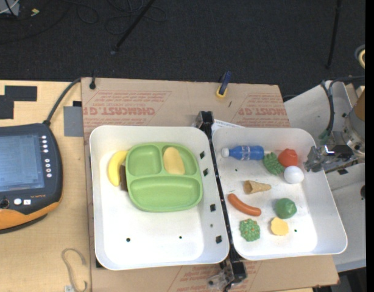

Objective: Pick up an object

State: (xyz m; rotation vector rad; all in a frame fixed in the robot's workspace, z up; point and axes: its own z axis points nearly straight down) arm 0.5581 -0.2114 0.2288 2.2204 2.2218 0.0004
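The right bin (333,224) holds several toy foods. A blue bottle (246,152) lies at the back, with a green leafy piece (273,163), a red tomato (288,157) and a white egg (293,174) to its right. Further forward are a cone (256,187), a red sausage (243,205), a green pepper (285,208), a yellow piece (279,226) and a bumpy green piece (250,230). My gripper (318,160) hovers at the bin's right rim, just right of the tomato and egg, with nothing visibly in it.
The left bin (150,236) holds a green divided plate (163,177) with a yellow piece (173,160) in one compartment and a banana (116,166) beside it. A tablet-like pendant (22,172) lies on the bench at far left. A black divider clamp (216,193) runs between the bins.
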